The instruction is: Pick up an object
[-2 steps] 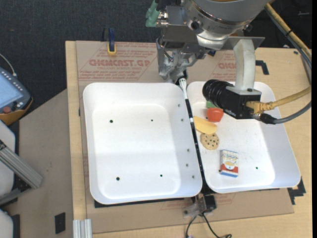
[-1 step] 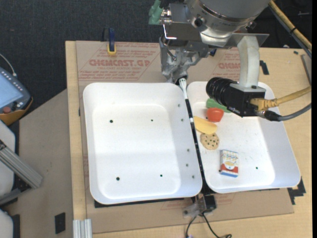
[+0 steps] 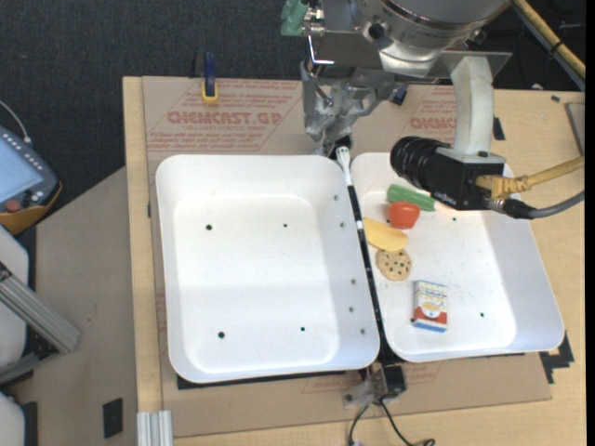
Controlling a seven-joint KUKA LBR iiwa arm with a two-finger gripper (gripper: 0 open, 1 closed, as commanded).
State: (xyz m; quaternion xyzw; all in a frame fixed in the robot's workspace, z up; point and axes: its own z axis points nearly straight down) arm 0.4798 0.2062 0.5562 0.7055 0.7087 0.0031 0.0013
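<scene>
The right bin (image 3: pixel 507 277) holds several small items: a green piece (image 3: pixel 410 196) lying against a red one (image 3: pixel 403 216), a yellow wedge (image 3: pixel 384 235), a round cookie (image 3: pixel 394 266) and a small white, blue and red box (image 3: pixel 429 305). My gripper (image 3: pixel 329 136) hangs at the far edge of the bins, above the seam between them, up and left of the green piece. It is apart from all of the items, and nothing shows in it.
The left bin (image 3: pixel 186 249) lies beside the right one, and their rims meet at a dark seam (image 3: pixel 361 240). A black cylindrical device (image 3: pixel 435 171) with a yellow cable overhangs the right bin's far edge. Brown cardboard (image 3: pixel 232 110) lies under both bins.
</scene>
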